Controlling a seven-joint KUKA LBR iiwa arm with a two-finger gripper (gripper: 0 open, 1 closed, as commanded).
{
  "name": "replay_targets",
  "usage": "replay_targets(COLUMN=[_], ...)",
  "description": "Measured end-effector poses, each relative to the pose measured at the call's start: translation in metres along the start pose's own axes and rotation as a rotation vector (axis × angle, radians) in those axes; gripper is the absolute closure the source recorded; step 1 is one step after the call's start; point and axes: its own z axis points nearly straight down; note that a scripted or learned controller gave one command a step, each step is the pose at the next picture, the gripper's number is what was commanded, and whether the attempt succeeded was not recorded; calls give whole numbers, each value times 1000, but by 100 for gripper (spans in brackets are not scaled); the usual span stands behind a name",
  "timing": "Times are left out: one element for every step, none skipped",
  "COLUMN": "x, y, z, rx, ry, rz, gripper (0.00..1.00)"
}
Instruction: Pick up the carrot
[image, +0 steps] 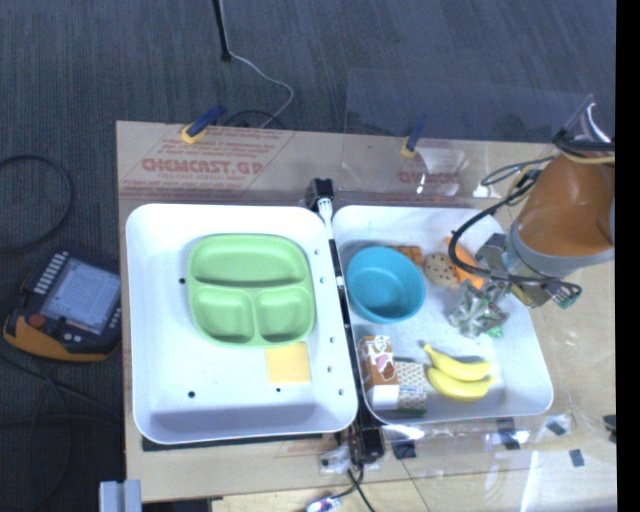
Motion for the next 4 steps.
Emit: replay_targets(x=[32,30,8,13], y=[23,21,4,22], z=[-72,-1,-101,0], rx=[3,1,2,-2], ry=[-1,2,-2,2], rz=[54,-320,-488,-936], gripper=[100,100,100,100])
